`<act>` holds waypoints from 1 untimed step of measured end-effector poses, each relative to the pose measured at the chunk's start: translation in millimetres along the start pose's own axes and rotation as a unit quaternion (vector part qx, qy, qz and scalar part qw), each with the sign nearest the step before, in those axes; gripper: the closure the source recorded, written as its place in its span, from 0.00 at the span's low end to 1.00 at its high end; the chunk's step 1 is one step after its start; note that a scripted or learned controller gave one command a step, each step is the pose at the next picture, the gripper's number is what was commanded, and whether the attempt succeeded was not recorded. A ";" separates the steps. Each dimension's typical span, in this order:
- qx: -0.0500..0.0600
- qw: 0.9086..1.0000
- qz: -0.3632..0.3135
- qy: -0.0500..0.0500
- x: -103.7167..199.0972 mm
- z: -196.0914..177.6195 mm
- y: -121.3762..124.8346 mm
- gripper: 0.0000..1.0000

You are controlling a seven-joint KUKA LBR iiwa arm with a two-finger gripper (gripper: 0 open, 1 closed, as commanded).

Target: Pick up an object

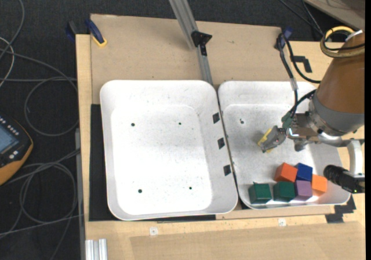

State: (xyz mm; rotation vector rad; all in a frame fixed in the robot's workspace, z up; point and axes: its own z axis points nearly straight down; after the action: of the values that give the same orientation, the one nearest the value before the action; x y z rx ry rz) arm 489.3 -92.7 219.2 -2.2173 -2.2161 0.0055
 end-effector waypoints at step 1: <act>-0.003 1.000 0.000 -0.001 0.0 -2.1 0.8 0.00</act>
State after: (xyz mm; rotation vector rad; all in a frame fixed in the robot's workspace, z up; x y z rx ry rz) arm 490.1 -92.7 221.3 -2.2201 -2.2203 0.0000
